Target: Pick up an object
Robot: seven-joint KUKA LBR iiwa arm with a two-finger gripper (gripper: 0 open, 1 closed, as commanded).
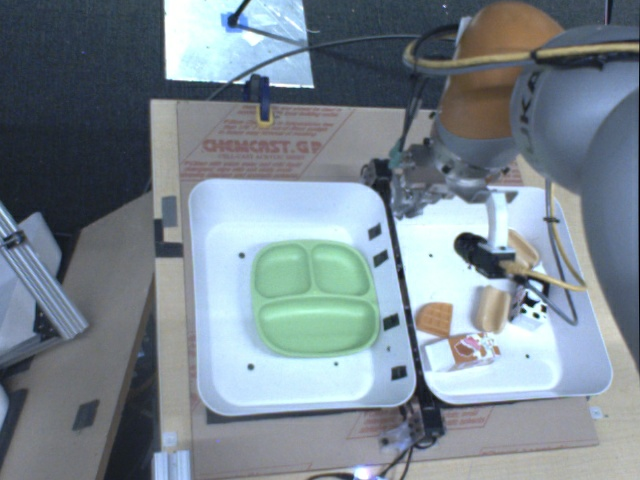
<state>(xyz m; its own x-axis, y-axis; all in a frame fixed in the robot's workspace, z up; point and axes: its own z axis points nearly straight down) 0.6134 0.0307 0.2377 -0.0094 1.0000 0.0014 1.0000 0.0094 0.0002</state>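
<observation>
Wide bare floor in the left bin (220, 268) all round the green divided plate (315, 298) at its centre. Crowded near half of the right bin (565, 363): waffle piece (434, 318), tan block (490, 308), red-and-white packet (462, 350) and black-and-white cube (532, 311) close together. Grey arm (570, 98) overhanging its far part.
</observation>
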